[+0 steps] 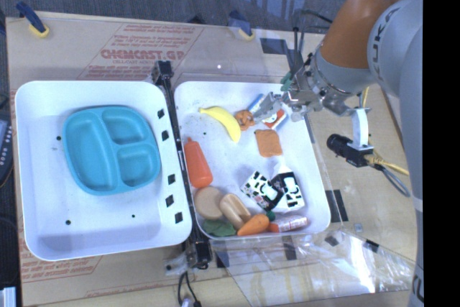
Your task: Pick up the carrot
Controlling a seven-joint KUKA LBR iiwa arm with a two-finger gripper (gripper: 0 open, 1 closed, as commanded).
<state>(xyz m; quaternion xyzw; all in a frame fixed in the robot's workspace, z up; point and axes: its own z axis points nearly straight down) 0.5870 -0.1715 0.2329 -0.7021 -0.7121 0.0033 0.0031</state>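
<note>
Two shallow white bins are seen side by side on the table (65, 47), which is covered with a printed brown sheet. The left bin (36, 176) is occupied by a blue divided plate (111, 149), lying flat near its centre. The right bin (223, 93) holds the loose items. Along its left wall an orange bottle-shaped piece (197, 162) lies lengthwise. Below it, a round tan piece (209, 203) and a tan bread-like piece (235, 210) are set touching each other, with a green leafy piece (219, 228) just beneath them. The carrot (253, 225) is found at the near edge of the right bin, lying on its side beside the green piece and just below a black-and-white patterned item (260, 189). A second black-and-white patterned item (289, 190) lies just to the right of the first. A yellow banana (223, 121) is recorded in the upper middle of the bin, with a small orange-brown item (244, 118) touching its right end. A flat orange-brown slab (269, 144) lies a little lower and to the right. The tool (277, 106) is positioned over the upper right part of the bin, near the small orange-brown item and well apart from the carrot; its state cannot be told from this view, and nothing is seen gripped. The grey arm with its orange band (359, 25) enters from the right.
</note>
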